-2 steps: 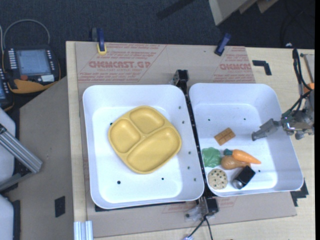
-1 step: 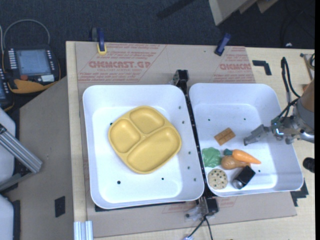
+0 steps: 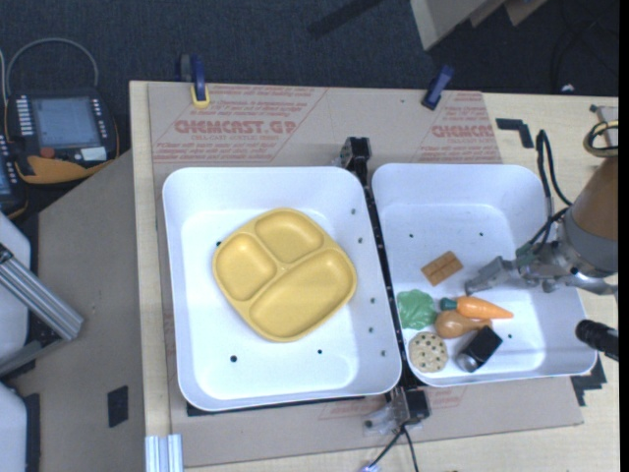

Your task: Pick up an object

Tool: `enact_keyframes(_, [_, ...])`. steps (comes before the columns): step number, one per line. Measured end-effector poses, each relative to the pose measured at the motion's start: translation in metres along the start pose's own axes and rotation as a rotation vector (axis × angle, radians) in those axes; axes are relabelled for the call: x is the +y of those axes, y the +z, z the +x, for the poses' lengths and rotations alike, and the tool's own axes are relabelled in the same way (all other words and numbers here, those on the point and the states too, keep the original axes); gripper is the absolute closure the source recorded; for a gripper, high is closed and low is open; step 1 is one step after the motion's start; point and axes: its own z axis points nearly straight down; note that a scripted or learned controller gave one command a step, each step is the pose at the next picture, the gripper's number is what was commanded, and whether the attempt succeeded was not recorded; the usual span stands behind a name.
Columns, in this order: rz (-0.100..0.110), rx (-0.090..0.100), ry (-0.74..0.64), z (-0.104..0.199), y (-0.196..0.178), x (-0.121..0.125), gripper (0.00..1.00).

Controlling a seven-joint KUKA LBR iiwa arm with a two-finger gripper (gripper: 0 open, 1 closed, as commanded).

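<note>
The fingers (image 3: 482,281), their state impossible to tell, hovered low in the right bin (image 3: 462,190) just above the carrot (image 3: 484,309), apparently lining up a grasp.

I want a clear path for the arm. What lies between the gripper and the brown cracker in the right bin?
In the camera view, only bare white bin floor lies between the gripper and the brown cracker; the carrot sits just below that stretch.

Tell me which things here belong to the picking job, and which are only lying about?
For the job: hand, carrot, brown block, green piece, cookie, black block.

Lying about: yellow plate, clamps, pendant.
</note>
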Motion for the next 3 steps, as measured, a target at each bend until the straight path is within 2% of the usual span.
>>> enact_keyframes(1, [-0.001,-0.001,0.000,0.007,0.019,0.003,0.00])
enact_keyframes(2, [-0.006,-0.012,0.003,0.003,0.009,0.002,1.00])
enact_keyframes(3, [-0.006,-0.018,0.007,0.005,-0.032,-0.001,1.00])
